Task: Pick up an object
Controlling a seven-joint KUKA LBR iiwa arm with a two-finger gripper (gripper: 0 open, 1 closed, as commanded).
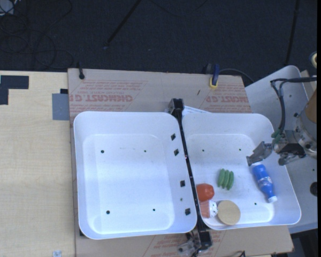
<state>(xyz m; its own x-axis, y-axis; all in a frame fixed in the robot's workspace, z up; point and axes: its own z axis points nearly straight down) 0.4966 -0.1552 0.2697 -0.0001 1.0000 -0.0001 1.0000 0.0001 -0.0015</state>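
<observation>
The right bin (241, 130) holds a blue bottle with a white cap (264, 182), a green ridged piece (225, 178), a red-orange object (205, 191) against the divider and a tan round disc (228, 212) by a small white piece (214, 210). My gripper (273, 153) hangs over the right bin's right side, just above the bottle's upper end. Its two fingers stand apart, one at the left (257, 154) and one at the right (290, 154), with nothing between them.
The left bin (91, 127) lies beside the right one, parted by a black clip strip (183, 162). Both sit on a cardboard sheet (123, 92). Cables and the arm's base (297, 106) crowd the right edge. Wooden benchtop (27, 165) lies to the left.
</observation>
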